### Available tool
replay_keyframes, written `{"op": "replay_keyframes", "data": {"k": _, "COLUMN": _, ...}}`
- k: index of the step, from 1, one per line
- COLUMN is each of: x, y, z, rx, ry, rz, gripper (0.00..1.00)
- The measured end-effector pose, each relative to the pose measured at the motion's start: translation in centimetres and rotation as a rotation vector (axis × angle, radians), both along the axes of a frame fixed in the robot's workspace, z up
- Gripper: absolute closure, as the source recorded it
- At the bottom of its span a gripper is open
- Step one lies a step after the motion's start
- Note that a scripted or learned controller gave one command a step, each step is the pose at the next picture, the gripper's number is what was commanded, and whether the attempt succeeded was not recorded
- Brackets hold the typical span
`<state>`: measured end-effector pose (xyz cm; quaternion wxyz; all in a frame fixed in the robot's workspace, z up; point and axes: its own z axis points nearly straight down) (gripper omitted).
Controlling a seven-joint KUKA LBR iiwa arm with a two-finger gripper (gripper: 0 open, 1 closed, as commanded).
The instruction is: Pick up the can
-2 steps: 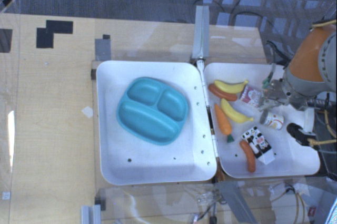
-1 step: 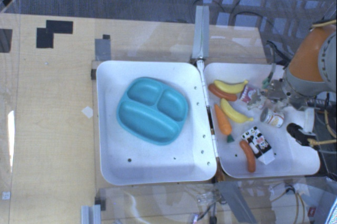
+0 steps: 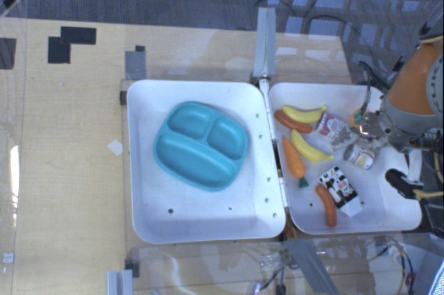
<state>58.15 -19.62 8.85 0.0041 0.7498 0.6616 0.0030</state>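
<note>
The can [image 3: 361, 157], small and silver with a pale yellowish label, lies on its side in the right bin [image 3: 388, 221], toward that bin's right side. My gripper [image 3: 362, 130] hangs over the bin just above and slightly behind the can, below the grey wrist and orange band. From this angle I see nothing held in the gripper, and the can rests on the bin floor.
Two bananas [image 3: 305, 113], a reddish hot dog [image 3: 291, 121], a carrot [image 3: 293, 158], a sausage [image 3: 327, 205], a black-and-white carton [image 3: 340, 189] and a small red-white pack [image 3: 329, 125] lie left of the can. The left bin [image 3: 146, 148] holds a blue divided plate [image 3: 201, 145].
</note>
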Motion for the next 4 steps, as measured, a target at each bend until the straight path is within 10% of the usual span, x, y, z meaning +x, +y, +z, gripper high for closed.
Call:
{"op": "replay_keyframes", "data": {"k": 1, "x": 0.3, "y": 0.1, "z": 1.3, "rx": -0.001, "ry": -0.007, "rz": 0.005, "gripper": 1.0}}
{"op": "replay_keyframes", "data": {"k": 2, "x": 0.3, "y": 0.2, "z": 1.2, "rx": -0.001, "ry": -0.007, "rz": 0.005, "gripper": 0.0}}
{"op": "replay_keyframes", "data": {"k": 4, "x": -4.7, "y": -0.1, "z": 0.1, "rx": -0.001, "ry": -0.004, "rz": 0.032, "gripper": 0.0}}
